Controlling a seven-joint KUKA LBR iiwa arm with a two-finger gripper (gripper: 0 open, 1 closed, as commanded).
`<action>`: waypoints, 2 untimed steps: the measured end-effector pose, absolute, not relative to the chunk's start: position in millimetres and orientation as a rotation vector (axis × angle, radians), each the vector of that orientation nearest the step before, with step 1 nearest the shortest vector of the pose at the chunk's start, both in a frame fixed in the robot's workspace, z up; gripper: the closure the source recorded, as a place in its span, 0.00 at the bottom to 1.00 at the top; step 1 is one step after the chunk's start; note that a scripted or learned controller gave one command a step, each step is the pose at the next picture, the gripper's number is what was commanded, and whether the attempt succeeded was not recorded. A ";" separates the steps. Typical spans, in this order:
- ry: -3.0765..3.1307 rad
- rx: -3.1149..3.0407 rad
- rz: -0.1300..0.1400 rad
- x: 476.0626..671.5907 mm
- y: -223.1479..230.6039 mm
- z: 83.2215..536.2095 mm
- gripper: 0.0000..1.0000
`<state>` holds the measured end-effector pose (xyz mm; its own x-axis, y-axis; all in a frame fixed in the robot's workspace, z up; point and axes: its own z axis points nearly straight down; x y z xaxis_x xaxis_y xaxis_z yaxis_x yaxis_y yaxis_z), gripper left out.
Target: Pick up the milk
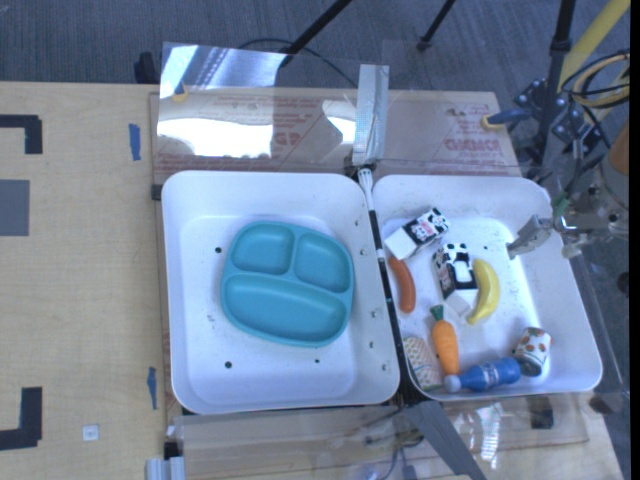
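Note:
Two small cow-patterned milk cartons lie in the right bin [575, 313]. One milk carton [422, 231] rests near the bin's back left, tilted. The other milk carton [458, 268] lies in the middle, right beside a banana [486, 288]. My gripper [530, 238] hangs over the right bin's back right part, to the right of both cartons and apart from them. Nothing shows in its grasp.
Also in the right bin are a hot dog [403, 283], a carrot [445, 341], a blue bottle [490, 375], a bread piece [420, 360] and a spotted toy [533, 349]. The left bin [190, 268] holds a blue divided plate [288, 281]. Tripod legs and cables stand behind.

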<state>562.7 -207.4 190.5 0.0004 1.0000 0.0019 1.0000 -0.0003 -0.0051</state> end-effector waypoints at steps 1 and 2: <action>-2.035 -2.387 0.005 573.0 -110.2 202.6 0.00; -2.149 -2.290 0.003 584.9 -118.4 115.6 0.00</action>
<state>584.9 -118.4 115.6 0.0631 0.9980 -0.0004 0.9980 -0.0631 -0.0021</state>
